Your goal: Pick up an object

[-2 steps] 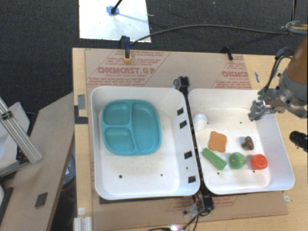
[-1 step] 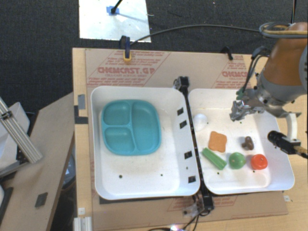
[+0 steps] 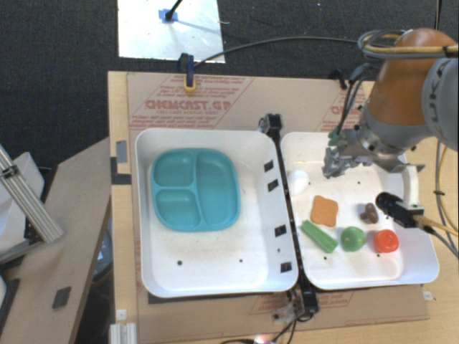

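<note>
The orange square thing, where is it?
The orange square lies in the right bin, near its middle. The green stick is just below it, the white egg up to its left, and the gripper hangs above.

So the left white bin [image 3: 215,278] just has a teal plastic divided plate [image 3: 195,189] in it, sitting toward the far left. Far behind the bins there's a yellow-and-blue clamp [image 3: 188,72] on the cardboard-brown board [image 3: 215,102], plus a shiny square metal sheet [image 3: 171,20] further back.
</note>
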You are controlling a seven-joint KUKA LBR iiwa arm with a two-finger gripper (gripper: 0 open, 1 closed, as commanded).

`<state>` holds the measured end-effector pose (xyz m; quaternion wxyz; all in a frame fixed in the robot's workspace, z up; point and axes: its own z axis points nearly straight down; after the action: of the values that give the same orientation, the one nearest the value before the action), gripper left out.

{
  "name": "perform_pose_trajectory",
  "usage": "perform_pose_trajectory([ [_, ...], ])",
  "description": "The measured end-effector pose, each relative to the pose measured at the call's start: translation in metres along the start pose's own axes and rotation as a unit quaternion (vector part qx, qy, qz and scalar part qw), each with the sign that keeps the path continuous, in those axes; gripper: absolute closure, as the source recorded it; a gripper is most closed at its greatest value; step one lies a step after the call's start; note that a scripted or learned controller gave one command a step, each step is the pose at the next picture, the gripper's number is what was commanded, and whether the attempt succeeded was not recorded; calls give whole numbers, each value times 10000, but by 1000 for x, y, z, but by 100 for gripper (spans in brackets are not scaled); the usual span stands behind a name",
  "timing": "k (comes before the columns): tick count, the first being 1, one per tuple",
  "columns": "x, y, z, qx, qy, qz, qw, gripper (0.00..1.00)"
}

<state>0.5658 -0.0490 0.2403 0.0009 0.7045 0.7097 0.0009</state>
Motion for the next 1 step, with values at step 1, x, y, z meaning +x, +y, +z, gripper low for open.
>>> perform_pose_trajectory([
  [1, 56, 13, 12, 4, 5, -7, 10000, 100],
])
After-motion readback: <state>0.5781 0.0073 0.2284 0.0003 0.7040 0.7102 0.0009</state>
